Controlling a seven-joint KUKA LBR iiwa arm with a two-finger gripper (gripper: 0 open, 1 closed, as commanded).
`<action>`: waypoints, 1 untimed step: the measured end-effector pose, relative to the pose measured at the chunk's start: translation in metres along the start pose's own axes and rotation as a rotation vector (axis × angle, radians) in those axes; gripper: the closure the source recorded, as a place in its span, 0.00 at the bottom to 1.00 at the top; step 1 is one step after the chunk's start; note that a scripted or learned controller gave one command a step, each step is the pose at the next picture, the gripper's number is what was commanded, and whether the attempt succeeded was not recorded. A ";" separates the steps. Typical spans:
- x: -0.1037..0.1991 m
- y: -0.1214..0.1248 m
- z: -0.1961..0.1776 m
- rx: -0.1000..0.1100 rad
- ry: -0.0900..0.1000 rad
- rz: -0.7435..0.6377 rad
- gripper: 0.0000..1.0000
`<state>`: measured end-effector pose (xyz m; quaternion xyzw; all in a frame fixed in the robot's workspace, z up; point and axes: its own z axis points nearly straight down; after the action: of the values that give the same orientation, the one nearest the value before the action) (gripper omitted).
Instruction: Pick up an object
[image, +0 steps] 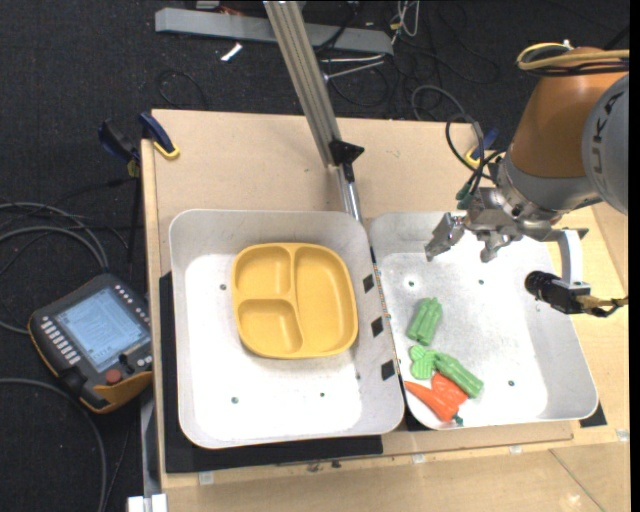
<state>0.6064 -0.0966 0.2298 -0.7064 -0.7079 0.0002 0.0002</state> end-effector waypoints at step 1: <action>0.000 0.000 0.000 0.000 0.000 0.001 0.00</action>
<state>0.6064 -0.0966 0.2299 -0.7067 -0.7075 -0.0001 0.0003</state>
